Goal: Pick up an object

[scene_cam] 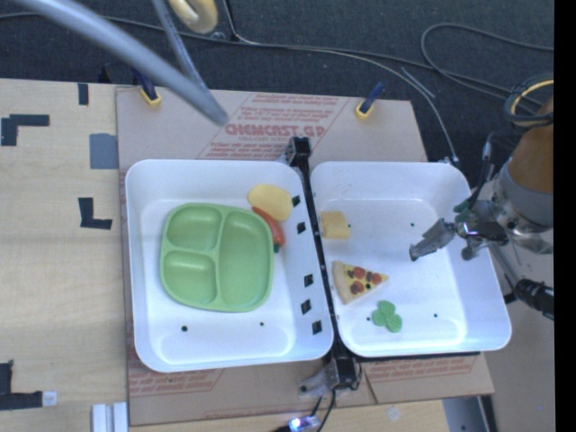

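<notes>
- Left bin: a green divided tray lies flat; at its upper right corner sit a yellow piece and an orange-red piece, slanting down to the right.
- Right bin: a pale yellow block near the divider, a pizza slice with its tip pointing right, and a green leafy piece below it.
- The gripper hangs over the right bin's right side, fingers spread, grasping nothing.

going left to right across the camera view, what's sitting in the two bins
green divided plate → yellow piece beside the red piece → yellow block → pizza slice → green piece → gripper
</notes>
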`<state>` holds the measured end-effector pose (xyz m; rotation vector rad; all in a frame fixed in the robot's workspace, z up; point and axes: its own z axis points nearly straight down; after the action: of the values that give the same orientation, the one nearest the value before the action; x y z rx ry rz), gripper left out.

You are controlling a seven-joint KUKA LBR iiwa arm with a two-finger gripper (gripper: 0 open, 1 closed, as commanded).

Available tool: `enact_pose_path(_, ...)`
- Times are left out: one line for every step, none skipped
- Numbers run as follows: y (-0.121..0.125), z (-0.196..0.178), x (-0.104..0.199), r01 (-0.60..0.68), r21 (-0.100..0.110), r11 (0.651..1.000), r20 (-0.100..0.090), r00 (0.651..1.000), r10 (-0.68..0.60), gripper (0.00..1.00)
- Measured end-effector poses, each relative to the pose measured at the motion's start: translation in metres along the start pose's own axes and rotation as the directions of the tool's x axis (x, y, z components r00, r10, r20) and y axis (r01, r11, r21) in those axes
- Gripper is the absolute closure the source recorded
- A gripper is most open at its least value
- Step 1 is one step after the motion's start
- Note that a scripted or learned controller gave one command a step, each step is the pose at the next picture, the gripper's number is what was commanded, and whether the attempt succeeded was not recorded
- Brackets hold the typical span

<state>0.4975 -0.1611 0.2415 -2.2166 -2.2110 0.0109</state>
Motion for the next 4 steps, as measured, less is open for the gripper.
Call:
enact_pose_path(0.002, -0.006, 0.000, 0.004, -0.011, 1.000, 0.002, 1.000, -0.004, 0.00)
enact_pose_path(0.003, 0.058, 0.001, 0.003, -0.007, 1.000, 0.002, 1.000, -0.003, 0.00)
enact_pose_path(-0.001, 0.106, -0.006, 0.002, -0.006, 1.000, 0.002, 1.000, -0.002, 0.00)
enact_pose_path(0.000, 0.158, -0.006, 0.004, -0.012, 1.000, 0.004, 1.000, -0.004, 0.00)
